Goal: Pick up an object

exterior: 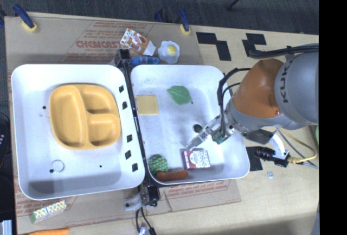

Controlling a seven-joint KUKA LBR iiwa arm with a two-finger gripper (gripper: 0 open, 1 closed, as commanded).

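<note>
Overhead, the fixed camera view shows the grey arm with the orange band (265,93) reaching in from the right over the right shallow white bin (230,79). The two-finger gripper (201,140) hangs low near the bin's right side, just above a small dark-red box with a white label (196,159) lying flat near the front wall. Fingers look slightly spread, nothing between them; too small and blurred to say if a tip touches the box, so no grasp can be called.

Other candidates in the same bin: a green leaf-shaped piece (180,94) toward the back, a flat pale-yellow square (147,105) by the left wall, a green knobbly ball (158,163) and a reddish sausage-shaped item (172,175) at the front edge. A yellow divided plastic tray (85,115) sits in the left white bin (27,174), well apart from the gripper.

Judged step: descent onto the box.

Risks: the box lies flat, so fingers may close over the top and slide off, or just shove it against the front wall. It sits near the sausage and the wall, so a fingertip could land on the rim or snag the neighbour instead. A slanted approach could tip the box up without gripping it.
</note>
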